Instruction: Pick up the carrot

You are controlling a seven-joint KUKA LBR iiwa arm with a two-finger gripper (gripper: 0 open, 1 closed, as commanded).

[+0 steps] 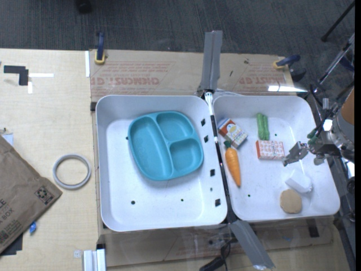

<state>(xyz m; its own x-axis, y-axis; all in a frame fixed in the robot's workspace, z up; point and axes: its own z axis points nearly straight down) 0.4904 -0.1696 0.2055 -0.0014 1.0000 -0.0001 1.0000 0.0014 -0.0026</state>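
Note:
The orange carrot (pixel 233 165) lies lengthwise on the floor of the right bin (pixel 248 208), close to its left wall, with the green top pointing to the back. My gripper (pixel 307 156) hovers over the right side of that bin, well to the right of the carrot. Its fingers stand open with nothing between them.
Around the carrot in the right bin are a small orange-and-white carton (pixel 232 132), a green stick (pixel 263 126), a red-and-white box (pixel 271 149), a white block (pixel 298 183) and a tan round piece (pixel 291 201). The left bin holds a blue divided plate (pixel 165 144). A tape ring (pixel 71 170) lies on the bench.

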